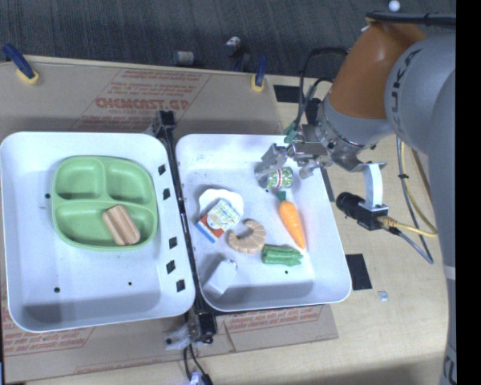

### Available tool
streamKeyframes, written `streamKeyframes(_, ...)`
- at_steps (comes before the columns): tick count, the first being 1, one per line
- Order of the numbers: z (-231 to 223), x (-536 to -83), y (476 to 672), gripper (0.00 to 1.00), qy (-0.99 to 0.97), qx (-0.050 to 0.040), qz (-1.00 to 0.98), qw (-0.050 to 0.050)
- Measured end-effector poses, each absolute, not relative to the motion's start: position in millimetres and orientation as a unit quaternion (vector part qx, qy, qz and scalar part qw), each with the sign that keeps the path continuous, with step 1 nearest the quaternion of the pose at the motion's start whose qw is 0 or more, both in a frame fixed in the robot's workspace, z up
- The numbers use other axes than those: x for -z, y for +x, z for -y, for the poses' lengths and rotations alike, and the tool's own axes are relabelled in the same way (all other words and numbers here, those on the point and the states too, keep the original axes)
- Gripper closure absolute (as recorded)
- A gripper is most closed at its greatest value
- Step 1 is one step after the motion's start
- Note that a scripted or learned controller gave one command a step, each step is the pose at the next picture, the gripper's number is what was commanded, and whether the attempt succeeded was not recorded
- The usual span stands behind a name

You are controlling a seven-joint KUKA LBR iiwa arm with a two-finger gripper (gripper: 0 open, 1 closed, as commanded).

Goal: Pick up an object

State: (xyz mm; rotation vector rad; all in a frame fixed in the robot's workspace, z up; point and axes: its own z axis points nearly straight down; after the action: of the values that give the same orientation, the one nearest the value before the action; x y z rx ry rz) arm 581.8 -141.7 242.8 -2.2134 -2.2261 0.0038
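Cardboard covers the bench under two shallow white bins. Over the right bin, the metal two-finger gripper hangs above a small green-and-red object, possibly between its fingers; whether they are spread or closed I cannot tell. An orange toy carrot lies just below.

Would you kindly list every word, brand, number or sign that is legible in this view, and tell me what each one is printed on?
"CHEMCAST GP", in red, on the brown protective sheet under the bins, above the left bin; the last letters are uncertain.
Smaller red lines around that brand: too blurred to read.
Red print on the sheet's lower edge: too small to read.
Dark lettering on the grey arm: cut off, unreadable.
Printed food packet in the right bin: no legible words.
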Motion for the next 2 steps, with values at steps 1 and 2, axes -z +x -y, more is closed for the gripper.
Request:
streamKeyframes(1,198,-92,578.0,0.0,-0.705,-0.0015,0.709,0.001)
streamKeyframes(2,198,-102,578.5,1.0,-0.703,-0.0021,0.711,0.001)
